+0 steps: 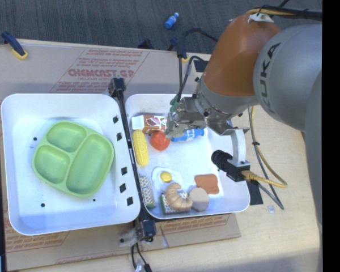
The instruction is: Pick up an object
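So the gripper (pixel 173 130) is down inside the right bin (pixel 241 200), parked at the bin's upper middle, and the closest thing to it is the red tomato (pixel 160 141), sitting just beside the tip at roughly 8 o'clock. That's the relation that matters: a small shift down-left and the claw is over it. The tomato's round, so there's no long axis to line up with. Honestly can't tell how far open the claw is or whether it has hold of anything; the wrist hardware hides the tips from this angle.

Right under the wrist at about 3 o'clock from the tip there's a blue item (pixel 191 134), partly hidden, long side running left-right. Looks like glossy plastic.

Other stuff in that bin:
- yellow corn cob (pixel 140 147), bumpy, lying along the left wall, long axis 12-to-6
- fried egg (pixel 166 178), flat
- croissant (pixel 175 198), ridged and tan
- a smooth beige lump (pixel 199 199) touching it
- a flat reddish-brown slab (pixel 207 182)

The left bin (pixel 17 208) holds a green divided plate (pixel 73 157), matte, three compartments.

My guess: the tomato is smooth and could roll if nudged off-centre.
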